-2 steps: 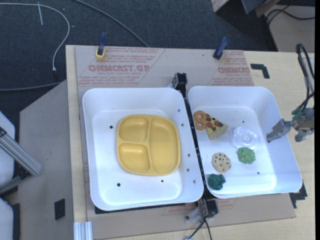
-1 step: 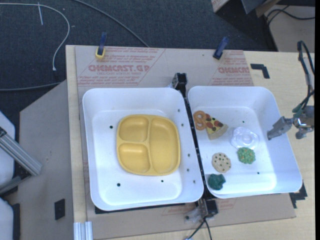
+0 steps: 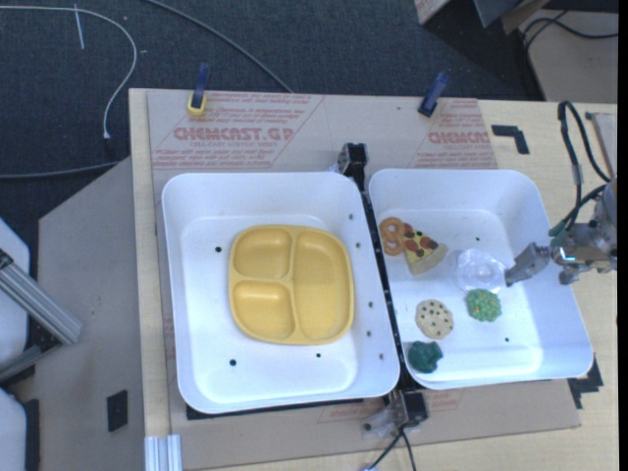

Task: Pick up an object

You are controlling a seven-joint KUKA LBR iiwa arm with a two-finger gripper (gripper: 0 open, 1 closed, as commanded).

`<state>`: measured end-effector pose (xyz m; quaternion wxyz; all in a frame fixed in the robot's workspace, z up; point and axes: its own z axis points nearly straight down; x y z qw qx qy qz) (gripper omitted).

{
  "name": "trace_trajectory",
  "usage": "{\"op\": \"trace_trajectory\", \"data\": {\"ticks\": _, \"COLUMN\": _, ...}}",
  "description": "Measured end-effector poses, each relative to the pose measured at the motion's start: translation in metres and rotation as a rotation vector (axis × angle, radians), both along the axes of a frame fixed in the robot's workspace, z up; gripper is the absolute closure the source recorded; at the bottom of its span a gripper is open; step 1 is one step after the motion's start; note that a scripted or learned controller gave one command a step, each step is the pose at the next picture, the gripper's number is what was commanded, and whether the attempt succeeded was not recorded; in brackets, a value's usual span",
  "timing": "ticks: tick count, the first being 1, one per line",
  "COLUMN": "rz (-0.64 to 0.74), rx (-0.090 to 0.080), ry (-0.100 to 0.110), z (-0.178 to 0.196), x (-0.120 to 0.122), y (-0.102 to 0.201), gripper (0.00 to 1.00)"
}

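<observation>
Hand: the hand [image 3: 522,263] hangs over the right bin's right half, reaching in from the right; its grey tip points left toward the toys. Whether it is spread or pressed together I cannot tell, and nothing shows pinched in it.

Nearest thing: a clear plastic cup [image 3: 480,268] lies just left of the hand's tip, close enough that it may be touching; it is hard to make out against the white floor.

Next nearest: a green leafy toy [image 3: 483,305] sits just below the cup, down and left of the hand.

Key relation: everything worth picking lies to the left of the hand, so the coming move looks like a short reach left and down, not a long one.

Right bin [image 3: 549,346]: besides the cup and the leafy toy, it holds a pizza slice [image 3: 423,247] and a pretzel [image 3: 395,235] touching each other near its upper left, a cookie [image 3: 433,318] toward the middle, and a dark green toy [image 3: 425,355] at the lower left.

Left bin [image 3: 196,361]: holds one yellow divided plate [image 3: 291,285], lying flat in the middle, well apart from the hand.

Tabletop [image 3: 157,263]: carries both bins side by side, their inner rims touching.

Progress: by my reading nothing is lifted yet; the pick is still to be made.
</observation>
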<state>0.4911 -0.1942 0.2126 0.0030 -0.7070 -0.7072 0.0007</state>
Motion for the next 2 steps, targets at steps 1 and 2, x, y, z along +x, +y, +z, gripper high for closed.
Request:
{"op": "trace_trajectory", "data": {"ticks": 1, "rz": 0.000, "rx": 0.001, "ry": 0.002, "z": -0.051, "x": -0.002, "y": 0.011, "gripper": 0.00}}
{"op": "trace_trajectory", "data": {"ticks": 2, "rz": 0.000, "rx": 0.001, "ry": 0.002, "z": -0.110, "x": -0.006, "y": 0.020, "gripper": 0.00}}
